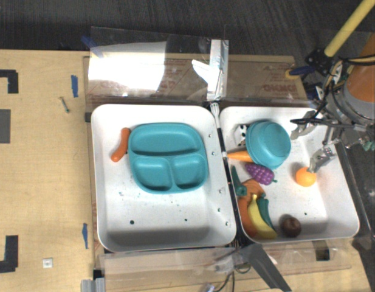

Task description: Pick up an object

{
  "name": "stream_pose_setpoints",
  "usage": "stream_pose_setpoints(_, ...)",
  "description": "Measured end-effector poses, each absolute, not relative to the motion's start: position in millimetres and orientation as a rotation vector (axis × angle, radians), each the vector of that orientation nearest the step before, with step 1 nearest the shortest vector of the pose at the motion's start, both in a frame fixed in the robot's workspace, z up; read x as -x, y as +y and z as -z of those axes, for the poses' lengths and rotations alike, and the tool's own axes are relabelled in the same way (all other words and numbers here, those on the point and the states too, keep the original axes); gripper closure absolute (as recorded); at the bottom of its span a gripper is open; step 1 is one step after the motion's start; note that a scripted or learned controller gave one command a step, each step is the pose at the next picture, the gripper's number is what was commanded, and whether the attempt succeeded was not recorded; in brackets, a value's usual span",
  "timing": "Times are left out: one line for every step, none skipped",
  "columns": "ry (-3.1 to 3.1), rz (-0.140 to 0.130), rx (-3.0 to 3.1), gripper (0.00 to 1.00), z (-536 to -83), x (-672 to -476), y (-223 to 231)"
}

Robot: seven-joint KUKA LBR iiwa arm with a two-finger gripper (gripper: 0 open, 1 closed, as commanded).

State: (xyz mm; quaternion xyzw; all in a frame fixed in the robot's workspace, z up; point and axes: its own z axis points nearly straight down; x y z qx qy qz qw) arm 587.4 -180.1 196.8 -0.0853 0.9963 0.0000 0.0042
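Observation:
My gripper (pixel 311 145) hangs over the right side of the right bin (pixel 342 199), open with nothing between its fingers. One finger (pixel 302 124) points toward the teal bowl (pixel 268 143). The other finger (pixel 321 159) ends just above and to the right of a small orange fruit (pixel 306 177). Left of the orange lie purple grapes (pixel 260 174) and an orange carrot (pixel 239 156). A yellow banana (pixel 260 216) and a brown round fruit (pixel 290 225) rest near the bin's front edge.
The left bin (pixel 108 212) holds a teal divided plate (pixel 169 157) with an orange sausage-shaped toy (pixel 121 145) beside it. A yellow pole (pixel 351 20) and cables stand at the upper right. Wooden bench top (pixel 35 181) stretches left.

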Motion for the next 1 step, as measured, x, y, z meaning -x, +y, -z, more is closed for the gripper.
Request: stream_pose_setpoints(3.107, 0.017, 0.045, 0.0, -128.7, -558.6, -168.3)
